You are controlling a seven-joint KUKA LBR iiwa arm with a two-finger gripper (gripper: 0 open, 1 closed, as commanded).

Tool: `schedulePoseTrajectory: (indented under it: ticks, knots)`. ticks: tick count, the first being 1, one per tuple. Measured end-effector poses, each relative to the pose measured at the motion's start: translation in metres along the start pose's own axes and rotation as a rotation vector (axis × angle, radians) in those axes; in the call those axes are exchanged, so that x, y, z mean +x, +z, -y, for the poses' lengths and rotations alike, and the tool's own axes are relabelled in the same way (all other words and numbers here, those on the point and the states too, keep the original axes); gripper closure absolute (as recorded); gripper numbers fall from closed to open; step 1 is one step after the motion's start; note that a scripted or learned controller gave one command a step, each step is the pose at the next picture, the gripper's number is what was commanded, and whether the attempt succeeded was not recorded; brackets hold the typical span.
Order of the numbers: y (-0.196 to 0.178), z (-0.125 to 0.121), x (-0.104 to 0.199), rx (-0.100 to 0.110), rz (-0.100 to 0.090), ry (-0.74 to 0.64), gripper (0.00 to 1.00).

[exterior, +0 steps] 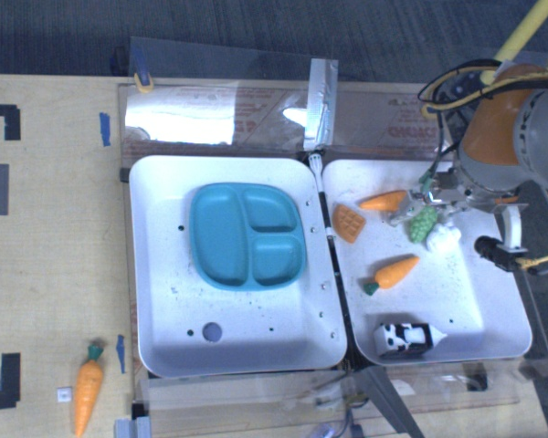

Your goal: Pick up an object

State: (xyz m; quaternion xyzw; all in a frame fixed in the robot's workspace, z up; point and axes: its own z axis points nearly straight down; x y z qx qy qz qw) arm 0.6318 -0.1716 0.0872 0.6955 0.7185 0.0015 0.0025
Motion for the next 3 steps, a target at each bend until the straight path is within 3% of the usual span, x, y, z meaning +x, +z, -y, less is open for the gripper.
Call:
schedulePoseTrajectory:
  ticks: [1, 2, 3]
  knots:
    - [-0.012, -0.002, 0.001, -0.005, 0.001, -0.002, 1.0]
    - [-0.104, -0.039, 0.037, -0.003, 0.0, 0.067, 1.0]
    - [-0.103, 0.045, 0.084, 0.006, -0.002, -0.022, 1.0]
